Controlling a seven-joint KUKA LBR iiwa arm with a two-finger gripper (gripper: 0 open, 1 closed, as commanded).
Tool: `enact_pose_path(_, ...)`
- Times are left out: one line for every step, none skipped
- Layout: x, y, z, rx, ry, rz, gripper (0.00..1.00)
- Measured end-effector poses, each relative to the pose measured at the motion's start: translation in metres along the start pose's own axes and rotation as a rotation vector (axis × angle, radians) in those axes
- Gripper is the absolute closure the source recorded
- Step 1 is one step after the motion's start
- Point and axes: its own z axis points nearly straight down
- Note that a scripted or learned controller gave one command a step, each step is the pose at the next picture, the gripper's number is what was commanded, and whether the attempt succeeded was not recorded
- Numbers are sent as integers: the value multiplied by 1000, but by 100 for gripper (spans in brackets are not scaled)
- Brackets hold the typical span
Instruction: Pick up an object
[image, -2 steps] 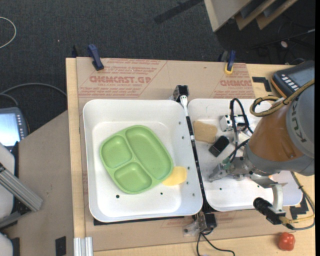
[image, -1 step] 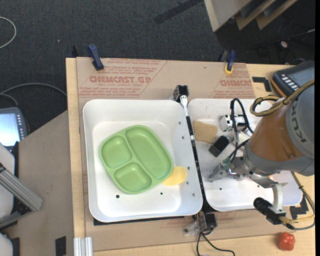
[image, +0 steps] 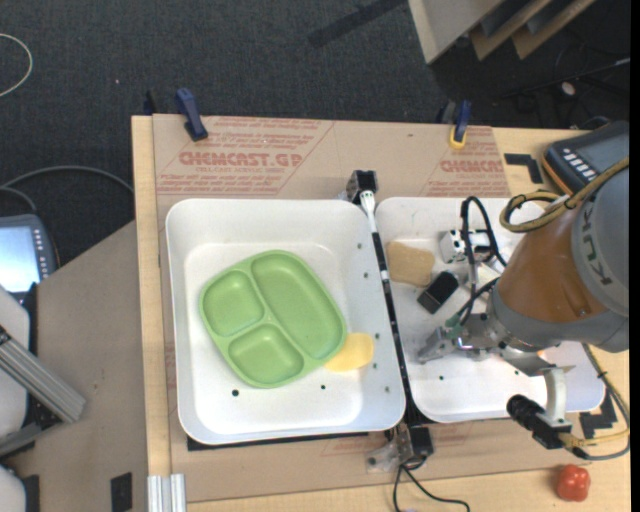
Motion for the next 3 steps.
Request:
enact_pose_path(-1, 0, 0, 0, 0, -1, 0)
enact_pose_path(-2, 0, 0, 0, 0, 0, 0)
enact_pose_path(0, 0, 0, 0, 0, -1, 0)
